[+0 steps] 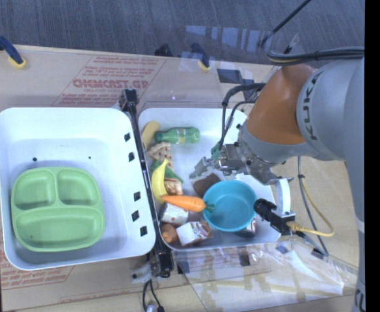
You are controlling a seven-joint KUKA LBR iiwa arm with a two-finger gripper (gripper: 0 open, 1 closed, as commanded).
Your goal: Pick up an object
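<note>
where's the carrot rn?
In the camera view, the carrot lies in the right bin, toward its near side, between the banana and the blue bowl.

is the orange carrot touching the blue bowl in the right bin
Touching. In the camera view the tip of the orange plastic carrot meets the rim of the round blue bowl in the right white bin, with no gap between them.

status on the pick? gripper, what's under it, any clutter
Gripper low in right bin, finger state unreadable. Nothing seen held. Blue bowl just below it; carrot, banana, green bottle crowd left. Green tray in left bin.
</note>
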